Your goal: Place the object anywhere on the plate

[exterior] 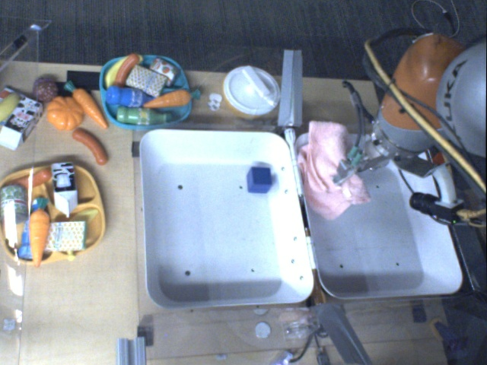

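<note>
Pink, soft and crumpled, a cloth point(329, 170) lies heaped over the upper left corner of the right bin point(396, 268), its edge draped against the divide between the two bins. The claw point(351, 165) sits right on the cloth's right side, its fingers closed into the folds and gripping the fabric. Behind it the grey arm point(456, 74) with its orange band reaches in from the right, trailed by a yellowish cable.

A small blue cube point(260, 179), hard-edged and matte, rests alone in the left bin point(213, 280), towards its upper right, well apart from the cloth. Both bins are shallow, smooth white trays with rounded corners.

On the wooden counter point(114, 310) above the left bin stands a round white lidded container point(251, 91); beside it a blue bowl point(144, 91) holds plastic toy food. A yellow plate point(93, 204) at far left carries more toy items, with loose carrots and a sausage nearby.
</note>
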You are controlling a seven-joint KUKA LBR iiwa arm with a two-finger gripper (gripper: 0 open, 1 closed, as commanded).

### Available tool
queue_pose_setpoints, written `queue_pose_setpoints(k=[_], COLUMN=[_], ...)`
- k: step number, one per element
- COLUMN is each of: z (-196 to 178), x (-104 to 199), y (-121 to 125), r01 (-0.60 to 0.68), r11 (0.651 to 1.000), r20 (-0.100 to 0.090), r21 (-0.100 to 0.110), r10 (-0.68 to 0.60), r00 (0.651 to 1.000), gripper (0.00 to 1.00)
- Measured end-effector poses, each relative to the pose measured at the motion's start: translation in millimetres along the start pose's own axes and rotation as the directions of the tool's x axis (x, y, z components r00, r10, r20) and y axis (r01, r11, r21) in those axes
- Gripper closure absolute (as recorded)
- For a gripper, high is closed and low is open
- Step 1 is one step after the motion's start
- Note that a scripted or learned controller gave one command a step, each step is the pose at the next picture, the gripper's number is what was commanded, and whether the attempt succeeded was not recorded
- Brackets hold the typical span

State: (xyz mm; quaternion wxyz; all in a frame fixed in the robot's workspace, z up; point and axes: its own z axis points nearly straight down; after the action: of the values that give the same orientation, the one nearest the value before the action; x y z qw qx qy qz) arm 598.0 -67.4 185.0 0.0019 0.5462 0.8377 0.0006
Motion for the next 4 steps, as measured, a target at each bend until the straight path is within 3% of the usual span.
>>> queue_pose_setpoints(k=[1, 2, 3, 4], z=[-40, -47, -41, -43], x=[1, 58, 112, 169], y=[2, 2, 16, 25], r01=[0.008, 0.399, 0.727, 0.916], r11=[1.000, 0.917, 0.687, 0.401], r20=[-0.001, -0.002, -0.001, 0.000], r21=[-0.001, -0.001, -0.002, -0.003], r10=[-0.008, -0.399, -0.727, -0.916], r00=[1.000, 0.917, 0.687, 0.401], gripper=[1.00, 1.00, 1.00, 1.00])
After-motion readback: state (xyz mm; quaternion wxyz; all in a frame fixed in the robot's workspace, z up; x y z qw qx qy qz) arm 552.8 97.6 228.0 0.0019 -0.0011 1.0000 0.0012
